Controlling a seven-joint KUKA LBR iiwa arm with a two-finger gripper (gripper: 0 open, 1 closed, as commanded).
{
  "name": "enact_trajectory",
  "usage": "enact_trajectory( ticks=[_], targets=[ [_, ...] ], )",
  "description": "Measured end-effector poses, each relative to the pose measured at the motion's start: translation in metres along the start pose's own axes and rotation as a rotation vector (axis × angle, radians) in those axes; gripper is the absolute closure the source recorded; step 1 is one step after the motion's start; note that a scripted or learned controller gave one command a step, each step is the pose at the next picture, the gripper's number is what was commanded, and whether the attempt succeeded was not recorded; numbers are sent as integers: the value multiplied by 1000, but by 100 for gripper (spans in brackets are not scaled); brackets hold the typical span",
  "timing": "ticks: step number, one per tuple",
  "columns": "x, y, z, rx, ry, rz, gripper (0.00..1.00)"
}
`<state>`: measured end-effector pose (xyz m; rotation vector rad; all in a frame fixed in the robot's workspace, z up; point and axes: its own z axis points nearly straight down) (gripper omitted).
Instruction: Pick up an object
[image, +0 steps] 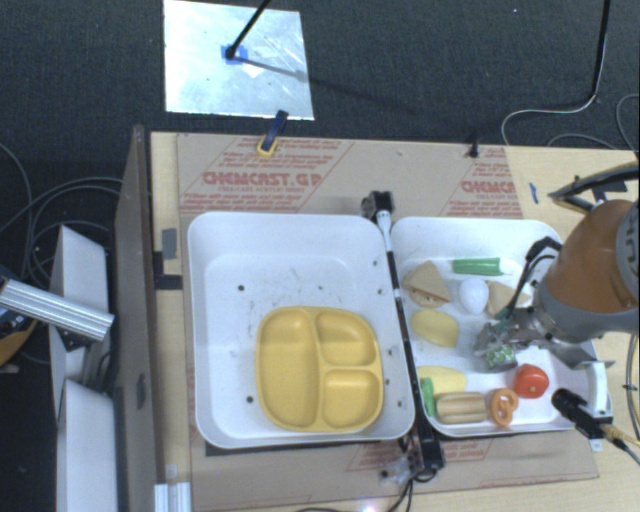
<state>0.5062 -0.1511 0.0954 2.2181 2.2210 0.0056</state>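
The two-finger gripper (503, 335) is low in the right white bin (470, 232), its dark metal tip down among the toy food, right over a small green leafy piece (498, 351) that looks like plastic broccoli. Whether the gripper is open or closed cannot be told from this slanted view; the wrist hides that part, and nothing can be seen clamped in it. Behind it the grey arm with its orange band (595, 262) comes in from the right.

Around the tip the bin is crowded. Just left lie a white egg-shaped piece (472, 296) and a pale yellow rounded lump (436, 327); farther off sit a tan wedge like a sandwich slice (428, 284) and a green stick-shaped piece (475, 266). Nearer are a red tomato-like ball (531, 381), a small orange ring like a pretzel (503, 405), a brown sausage-shaped roll (461, 406) and a yellow-and-green piece like a corn cob (441, 381).

The left white bin (230, 260) holds a yellow plastic plate with three compartments (320, 368), lying flat and well apart from the gripper.

As a judgement, the pick is at the reach-down stage: the gripper has a target under it, probably the green piece, but nothing is lifted. Securing a hold and raising the object clear of the bin remain to be done.
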Motion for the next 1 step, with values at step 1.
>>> enact_trajectory(
  ticks=[1],
  targets=[
    [79, 64, -95, -11, 1, -13, 100]
  ],
)
